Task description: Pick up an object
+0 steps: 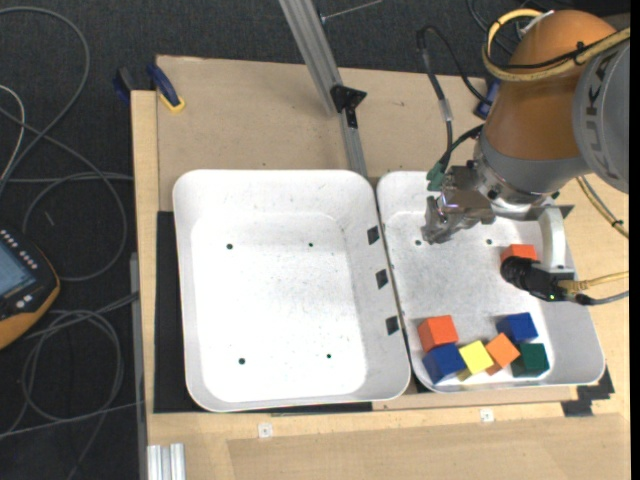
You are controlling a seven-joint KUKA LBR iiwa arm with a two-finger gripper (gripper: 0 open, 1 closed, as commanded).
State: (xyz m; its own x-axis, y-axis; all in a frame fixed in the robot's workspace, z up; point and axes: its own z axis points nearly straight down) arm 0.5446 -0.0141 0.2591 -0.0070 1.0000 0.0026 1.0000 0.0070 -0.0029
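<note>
The tool (440, 226) is seen over the top part of the right bin (480, 278). Whether it is open cannot be told. Colored blocks (480, 348) are piled at the bin's bottom edge.

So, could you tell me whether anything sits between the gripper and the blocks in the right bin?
Nothing visible does. The gripper hangs over bare floor of the right bin, and the blocks cluster at the near edge beyond open white floor.

arm (590, 88) cut off at right edge
</note>
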